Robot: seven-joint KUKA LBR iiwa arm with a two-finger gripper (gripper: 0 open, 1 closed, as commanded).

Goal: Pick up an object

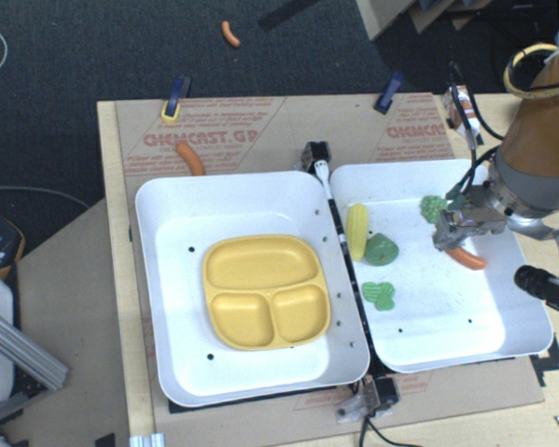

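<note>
Gripper [456, 238] low in the right bin [510, 341], at three o'clock; whether its fingers pinch, I cannot tell. Orange sausage [468, 257] lies just beneath. Best bet: straddle it squarely before lifting.

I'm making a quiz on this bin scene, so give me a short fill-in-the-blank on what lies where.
1. The yellow divided tray lies in the ____ bin.
2. The corn cob in the right bin is coloured ____.
3. The gripper hovers beside an ____ carrot.
Missing words: left; yellow; orange.
</note>
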